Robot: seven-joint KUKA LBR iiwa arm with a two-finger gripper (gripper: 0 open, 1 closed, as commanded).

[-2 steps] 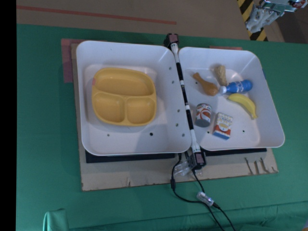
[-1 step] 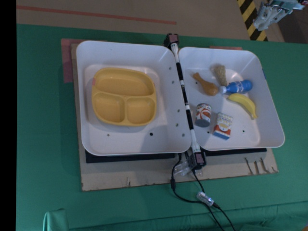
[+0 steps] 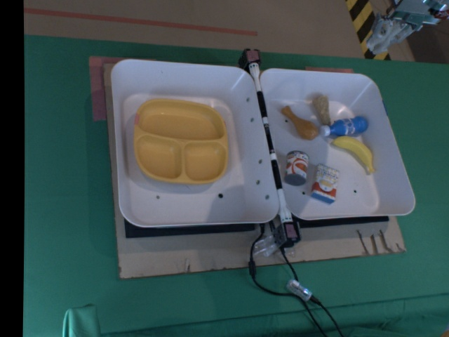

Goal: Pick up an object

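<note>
The right bin (image 3: pixel 393 188) holds several small objects. A brown drumstick (image 3: pixel 300 123) and a tan piece (image 3: pixel 321 107) lie at its far side, next to a blue and white bottle (image 3: pixel 345 127). A yellow banana (image 3: pixel 355 153) lies just in front of the bottle. Nearer the front stand a small can (image 3: pixel 296 167) and a white carton with red and blue print (image 3: pixel 325 184). A pale grey part that looks like my gripper (image 3: pixel 382 37) hangs at the top right corner, beyond the bins and well away from every object.
In the left bin (image 3: pixel 140 209) lies a yellow tray with three compartments (image 3: pixel 181 140). A black and white bar (image 3: pixel 266 139) runs along the divide between the bins. Cables (image 3: pixel 295 286) trail over the green cloth in front. Yellow and black hazard tape (image 3: pixel 359 5) marks the floor behind.
</note>
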